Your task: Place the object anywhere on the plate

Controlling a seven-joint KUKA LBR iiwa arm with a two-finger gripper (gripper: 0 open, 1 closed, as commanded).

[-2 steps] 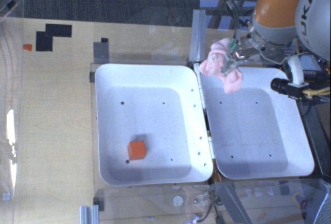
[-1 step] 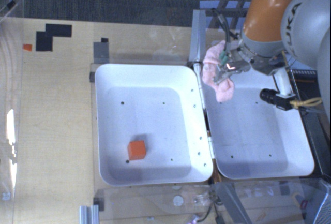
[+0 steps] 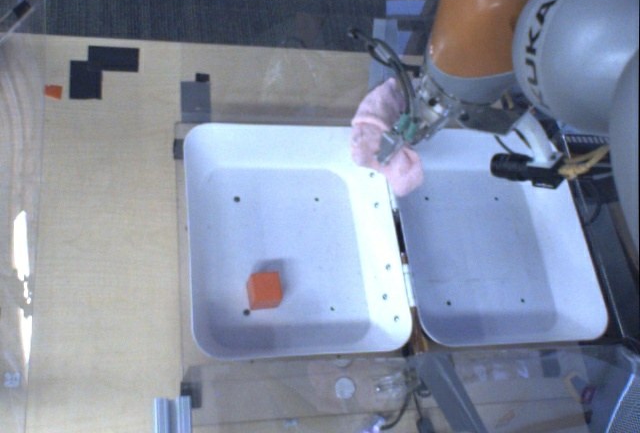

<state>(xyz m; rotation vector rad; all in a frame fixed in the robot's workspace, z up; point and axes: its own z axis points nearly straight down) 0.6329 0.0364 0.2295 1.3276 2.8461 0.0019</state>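
Note:
A pink soft object (image 3: 376, 124), like a crumpled cloth or plush, hangs at the back of the bins, over the divider between them. My gripper (image 3: 399, 138) comes down from the upper right and is shut on it, with pink material bulging on both sides of the fingers and hanging below them at the right bin's back left corner. The orange band of the arm (image 3: 485, 1) sits right above the wrist.
A small orange cube (image 3: 265, 290) lies in the front left part of the left bin (image 3: 290, 211). The right bin (image 3: 500, 251) lies under the arm. Black cables (image 3: 525, 166) run along the wrist. Black markers (image 3: 100, 66) sit on the bench at the back left.

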